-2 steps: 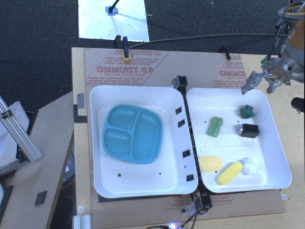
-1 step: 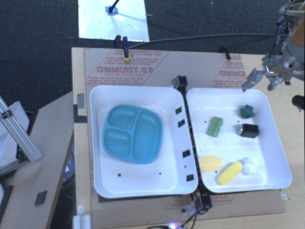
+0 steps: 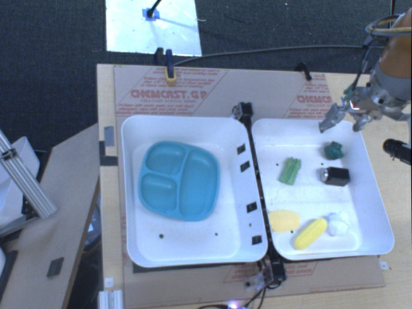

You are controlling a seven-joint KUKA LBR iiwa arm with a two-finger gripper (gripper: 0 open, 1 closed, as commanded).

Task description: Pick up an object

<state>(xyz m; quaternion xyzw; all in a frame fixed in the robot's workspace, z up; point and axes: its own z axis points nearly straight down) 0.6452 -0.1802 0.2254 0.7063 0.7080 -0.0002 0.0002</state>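
Fingers spread and holding nothing, the gripper hung over the right bin's far edge. One teal lump lay just below it, well apart from one green block, one black box, two yellow pieces and one white ball. One blue plate sat in the left bin.

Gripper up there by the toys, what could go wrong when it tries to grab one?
1. The gripper, open, hangs above the right bin's far edge; coming straight down, it might hit the rim.
2. The dark green toy sits close to the black block, so a finger could knock the block.
3. The yellow banana touches the white ball; grabbing one may push the other.
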